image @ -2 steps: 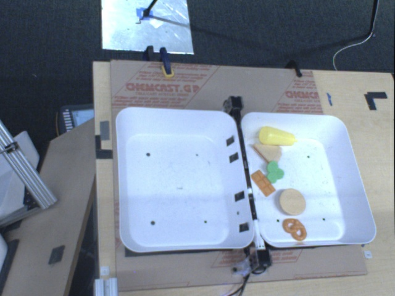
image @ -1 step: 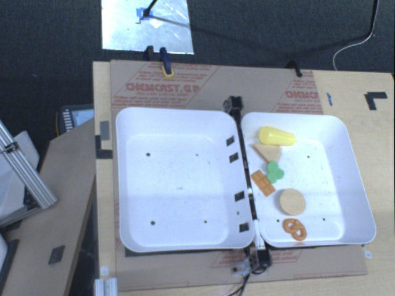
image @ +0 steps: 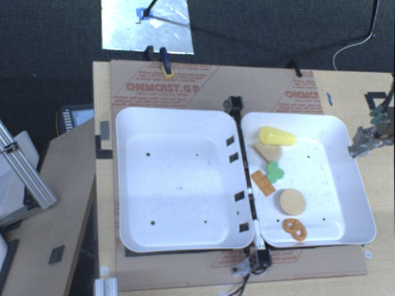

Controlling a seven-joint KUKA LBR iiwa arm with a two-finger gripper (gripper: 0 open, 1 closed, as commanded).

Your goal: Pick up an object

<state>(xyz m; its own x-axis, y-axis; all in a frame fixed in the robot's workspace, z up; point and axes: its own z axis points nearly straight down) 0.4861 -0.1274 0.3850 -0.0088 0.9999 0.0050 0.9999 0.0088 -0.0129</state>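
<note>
The two white bins look like smooth plastic with a light gloss. Under them lies a matt brown cardboard sheet with red print. The bench looks like pale wood. Behind, a metal plate shines.

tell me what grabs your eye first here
The cluster of small items along the left side of the right bin: a yellow piece at the top, then a green piece, an orange waffle, a tan disc and a pretzel toward the near edge. The gripper sits at the right bin's right rim, away from them.
</note>
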